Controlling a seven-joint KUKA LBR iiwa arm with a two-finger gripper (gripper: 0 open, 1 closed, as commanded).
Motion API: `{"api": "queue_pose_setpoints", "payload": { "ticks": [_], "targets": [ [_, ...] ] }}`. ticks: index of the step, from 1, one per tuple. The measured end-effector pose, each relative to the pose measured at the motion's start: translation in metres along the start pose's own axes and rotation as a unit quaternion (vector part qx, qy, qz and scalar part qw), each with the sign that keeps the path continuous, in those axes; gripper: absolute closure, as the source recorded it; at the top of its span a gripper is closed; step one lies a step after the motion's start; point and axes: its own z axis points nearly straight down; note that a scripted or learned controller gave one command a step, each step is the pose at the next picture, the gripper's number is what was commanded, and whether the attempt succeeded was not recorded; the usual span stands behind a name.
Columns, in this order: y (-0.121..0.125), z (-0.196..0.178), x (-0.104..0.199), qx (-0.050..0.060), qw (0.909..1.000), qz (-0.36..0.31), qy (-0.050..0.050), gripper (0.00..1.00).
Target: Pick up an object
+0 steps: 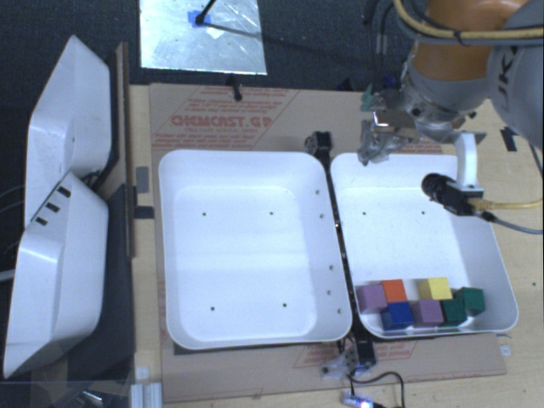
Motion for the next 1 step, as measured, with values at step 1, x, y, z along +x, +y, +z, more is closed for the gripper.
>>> {"api": "queue_pose_setpoints", "payload": {
  "ticks": [1],
  "targets": [
    [-0.0636,0.0905,-0.0231,0.007,1.0,-0.004,-0.001,1.0]
  ]
}}
